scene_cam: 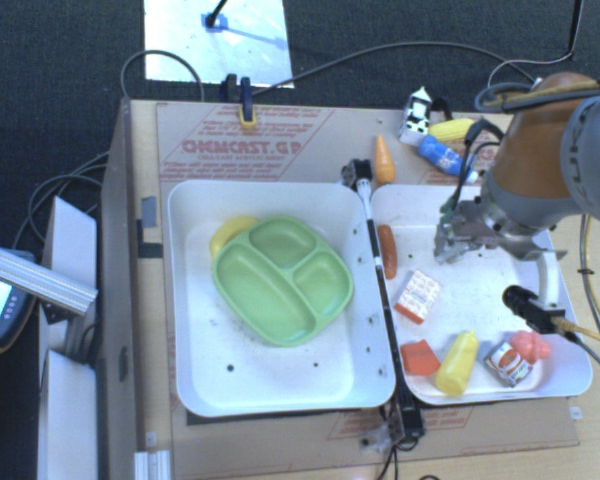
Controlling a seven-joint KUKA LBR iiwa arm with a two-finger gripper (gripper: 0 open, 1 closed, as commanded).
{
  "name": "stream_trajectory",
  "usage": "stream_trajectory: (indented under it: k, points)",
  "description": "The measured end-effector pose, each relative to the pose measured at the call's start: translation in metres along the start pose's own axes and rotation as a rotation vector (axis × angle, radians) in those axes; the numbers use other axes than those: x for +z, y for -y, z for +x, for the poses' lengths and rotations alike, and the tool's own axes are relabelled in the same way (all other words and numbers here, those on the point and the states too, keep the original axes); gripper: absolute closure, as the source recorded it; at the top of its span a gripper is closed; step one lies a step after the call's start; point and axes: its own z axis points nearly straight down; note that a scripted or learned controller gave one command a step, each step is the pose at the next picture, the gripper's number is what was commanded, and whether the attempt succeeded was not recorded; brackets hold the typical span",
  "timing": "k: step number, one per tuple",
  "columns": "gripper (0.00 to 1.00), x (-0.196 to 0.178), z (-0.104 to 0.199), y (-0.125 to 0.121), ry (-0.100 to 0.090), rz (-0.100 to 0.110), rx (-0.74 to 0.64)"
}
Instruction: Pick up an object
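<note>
My gripper (pixel 449 247) hangs over the upper part of the right bin (pixel 570 368), pointing down at the bare white floor. A red sausage (pixel 387 251) lies to its left along the bin's left wall. Below and left of the gripper sits a small white and red carton (pixel 418 296). Along the front of the bin are an orange-red block (pixel 419 356), a yellow bottle (pixel 457 361), a small can (pixel 507 364) and a pink toy (pixel 532 346). Nothing shows between the gripper and the floor.
The left bin (pixel 195 368) holds a green divided plate (pixel 280 280) lying over a yellow thing (pixel 230 232). Behind the bins on the cardboard lie a carrot (pixel 383 160), a black and white cow toy (pixel 417 114), a yellow fruit (pixel 452 128) and a blue item (pixel 440 154).
</note>
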Motion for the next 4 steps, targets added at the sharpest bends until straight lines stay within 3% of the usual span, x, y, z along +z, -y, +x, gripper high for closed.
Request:
stream_trajectory:
  k: [1,2,3,4]
  points:
    - [0.00,0.001,-0.002,0.001,0.001,0.004,0.002]
    - [0.00,0.100,-0.020,0.010,0.002,-0.005,0.003]
    - [0.00,0.104,-0.022,-0.070,0.001,0.002,0.001]
    - [0.00,0.104,-0.018,-0.087,0.007,0.004,0.003]
